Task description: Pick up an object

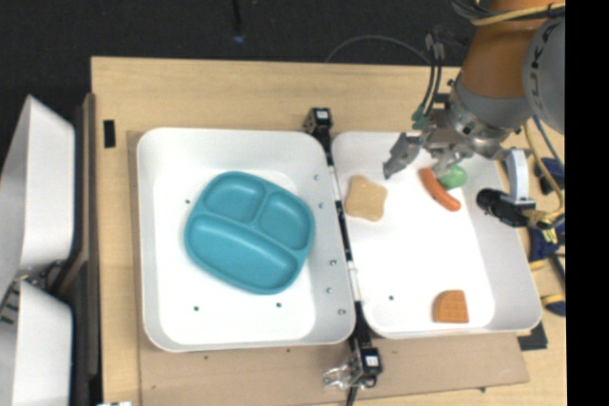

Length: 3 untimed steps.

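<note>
Pale wooden bench (114,100) under two shallow white bins sets the scene; over the far corner of the right bin (495,299) the grey two-finger gripper (419,152) hangs with jaws spread wide and nothing between them, so the pick is not yet made and all of it remains. Just beside its fingers lie one orange carrot with a green top (442,189), then one tan bread slice (365,200), one orange-brown toast piece (451,306), and, in the left bin (162,309), one teal divided plate (249,231).

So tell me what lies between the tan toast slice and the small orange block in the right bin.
Camera view: bare white bin floor separates toast slice from orange block.
</note>
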Tool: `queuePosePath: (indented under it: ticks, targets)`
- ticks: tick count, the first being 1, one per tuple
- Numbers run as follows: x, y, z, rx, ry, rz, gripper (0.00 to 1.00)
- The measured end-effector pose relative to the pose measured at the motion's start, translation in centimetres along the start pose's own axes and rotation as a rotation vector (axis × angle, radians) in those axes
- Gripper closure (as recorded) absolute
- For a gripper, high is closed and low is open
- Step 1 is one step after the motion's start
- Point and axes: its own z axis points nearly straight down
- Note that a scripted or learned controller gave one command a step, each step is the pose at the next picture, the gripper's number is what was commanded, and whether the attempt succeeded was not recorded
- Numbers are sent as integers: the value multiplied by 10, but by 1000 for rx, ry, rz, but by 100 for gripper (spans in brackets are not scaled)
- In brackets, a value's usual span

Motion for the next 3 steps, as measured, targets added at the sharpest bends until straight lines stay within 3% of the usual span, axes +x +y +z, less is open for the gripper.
queuePosePath:
  ticks: [1, 3]
  targets:
    - [0, 2, -8, -14, -1, -3, 0]
    - [6, 2, 93, -9, -4, 4, 0]
